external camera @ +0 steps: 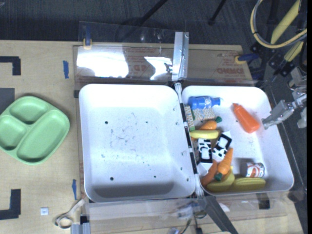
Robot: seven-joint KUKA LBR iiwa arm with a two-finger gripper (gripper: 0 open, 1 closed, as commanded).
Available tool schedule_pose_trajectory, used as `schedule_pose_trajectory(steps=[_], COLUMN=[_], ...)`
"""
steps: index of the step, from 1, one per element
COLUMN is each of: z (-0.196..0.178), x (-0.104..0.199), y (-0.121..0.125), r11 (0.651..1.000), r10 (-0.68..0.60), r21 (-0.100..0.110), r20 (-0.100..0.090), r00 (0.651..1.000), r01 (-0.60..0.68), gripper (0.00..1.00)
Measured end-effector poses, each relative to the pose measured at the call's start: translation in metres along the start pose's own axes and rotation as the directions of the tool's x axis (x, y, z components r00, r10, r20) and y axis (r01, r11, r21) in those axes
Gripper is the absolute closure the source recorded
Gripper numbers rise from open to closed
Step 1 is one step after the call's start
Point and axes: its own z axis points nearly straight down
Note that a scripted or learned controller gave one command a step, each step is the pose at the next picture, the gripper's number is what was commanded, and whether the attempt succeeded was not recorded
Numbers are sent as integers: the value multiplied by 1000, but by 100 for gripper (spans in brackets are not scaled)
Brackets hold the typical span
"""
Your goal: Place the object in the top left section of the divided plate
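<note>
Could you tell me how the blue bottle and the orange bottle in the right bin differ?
The blue bottle lies near the divider; the orange bottle lies toward the bin's right side. The blue one points across the bin, the orange one slants. The blue one touches other items; the orange one lies alone. Both lie on their sides.

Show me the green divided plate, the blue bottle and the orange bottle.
green divided plate (10, 132): camera view, lower-left section's floor.
blue bottle (202, 103): camera view, body middle.
orange bottle (246, 119): camera view, body middle.

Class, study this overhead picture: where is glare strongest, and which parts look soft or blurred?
Camera view: strongest glare on the clear panel behind the left bin; the whole frame is slightly soft, and the pincer at the right bin's edge looks smeared; the green divided plate is evenly lit.
</note>
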Motion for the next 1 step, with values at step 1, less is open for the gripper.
schedule_pose_trajectory(steps=[1], z=[0], x=[-55], y=[0], r11=[985], r10=[172], r21=[1], r20=[0], r00=[985], r01=[-172], gripper=[0])
